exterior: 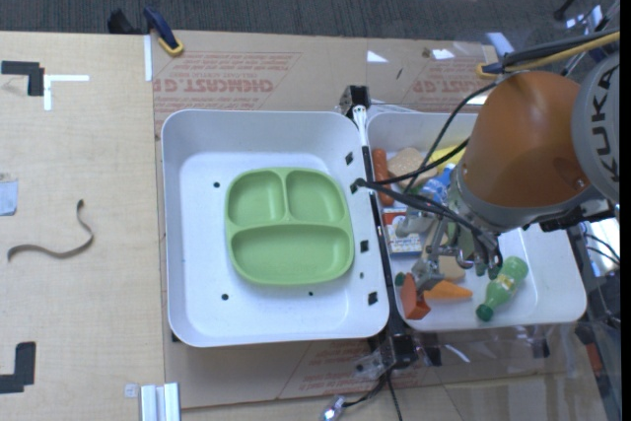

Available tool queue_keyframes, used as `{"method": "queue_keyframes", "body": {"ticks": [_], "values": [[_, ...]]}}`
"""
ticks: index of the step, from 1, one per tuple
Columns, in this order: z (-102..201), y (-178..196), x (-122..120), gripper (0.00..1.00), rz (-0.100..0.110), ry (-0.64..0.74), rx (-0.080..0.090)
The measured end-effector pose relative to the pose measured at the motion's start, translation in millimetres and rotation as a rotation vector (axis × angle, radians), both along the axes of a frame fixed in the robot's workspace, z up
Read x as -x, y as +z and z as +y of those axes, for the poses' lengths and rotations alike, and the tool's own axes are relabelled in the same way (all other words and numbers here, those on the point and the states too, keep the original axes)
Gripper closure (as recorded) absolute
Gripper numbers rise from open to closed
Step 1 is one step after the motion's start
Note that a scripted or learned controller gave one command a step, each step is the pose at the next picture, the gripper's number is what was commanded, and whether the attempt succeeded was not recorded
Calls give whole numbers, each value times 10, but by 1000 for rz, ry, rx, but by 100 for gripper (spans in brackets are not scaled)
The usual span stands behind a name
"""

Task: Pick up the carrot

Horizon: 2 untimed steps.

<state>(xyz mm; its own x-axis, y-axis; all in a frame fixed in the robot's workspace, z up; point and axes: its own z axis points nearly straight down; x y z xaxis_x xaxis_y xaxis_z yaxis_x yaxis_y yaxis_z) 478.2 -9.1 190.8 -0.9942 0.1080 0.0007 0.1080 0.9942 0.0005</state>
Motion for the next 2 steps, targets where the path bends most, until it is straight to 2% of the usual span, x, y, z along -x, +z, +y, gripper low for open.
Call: {"method": "queue_keyframes", "body": {"ticks": [1,2], "values": [[-415,3,0,0,-2,91,1],[-185,0,0,0,-1,138,0]]}}
